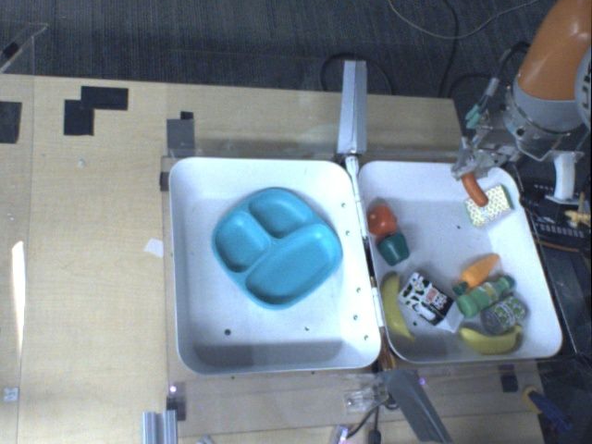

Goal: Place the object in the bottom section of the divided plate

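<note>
A blue divided plate (pixel 277 246) lies in the left bin (pixel 199 340), with two small sections at its top and one large section (pixel 296 268) at its bottom. All of its sections hold nothing. My gripper (pixel 474 168) hangs over the upper right corner of the right bin (pixel 435 188). It is shut on a small orange-red sausage-shaped object (pixel 474 191), which dangles from the fingertips just above the bin floor.
Just right of the held object lies a yellow-and-white patterned pad (pixel 490 204). The right bin also holds a red tomato (pixel 381 218), a green cup (pixel 394 246), two bananas (pixel 396 310), a black-and-white carton (pixel 425 299), a carrot (pixel 480 269), a green bottle (pixel 486 294) and a can (pixel 503 314).
</note>
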Robot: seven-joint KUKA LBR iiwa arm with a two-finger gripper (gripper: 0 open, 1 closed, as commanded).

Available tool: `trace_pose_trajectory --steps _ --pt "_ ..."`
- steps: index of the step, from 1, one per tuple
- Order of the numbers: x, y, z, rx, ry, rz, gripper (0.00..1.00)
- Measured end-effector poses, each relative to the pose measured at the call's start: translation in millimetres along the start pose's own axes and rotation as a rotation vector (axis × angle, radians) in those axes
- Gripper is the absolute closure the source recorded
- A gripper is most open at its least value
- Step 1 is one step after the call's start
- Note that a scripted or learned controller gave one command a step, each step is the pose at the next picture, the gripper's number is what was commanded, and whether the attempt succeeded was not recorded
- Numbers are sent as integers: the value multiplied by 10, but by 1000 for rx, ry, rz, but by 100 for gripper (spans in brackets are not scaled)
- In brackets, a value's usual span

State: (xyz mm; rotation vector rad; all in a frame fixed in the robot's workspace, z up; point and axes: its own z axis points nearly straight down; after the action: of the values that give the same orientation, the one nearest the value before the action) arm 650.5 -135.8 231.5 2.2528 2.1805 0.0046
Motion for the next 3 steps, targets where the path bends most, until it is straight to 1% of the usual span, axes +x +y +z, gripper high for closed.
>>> trace_pose_trajectory --steps 1,2,3 --pt "789 141 169 0 3 -98 100" --pt "1344 -234 455 1 4 -277 100" --pt "1993 -687 376 0 5 -490 100"
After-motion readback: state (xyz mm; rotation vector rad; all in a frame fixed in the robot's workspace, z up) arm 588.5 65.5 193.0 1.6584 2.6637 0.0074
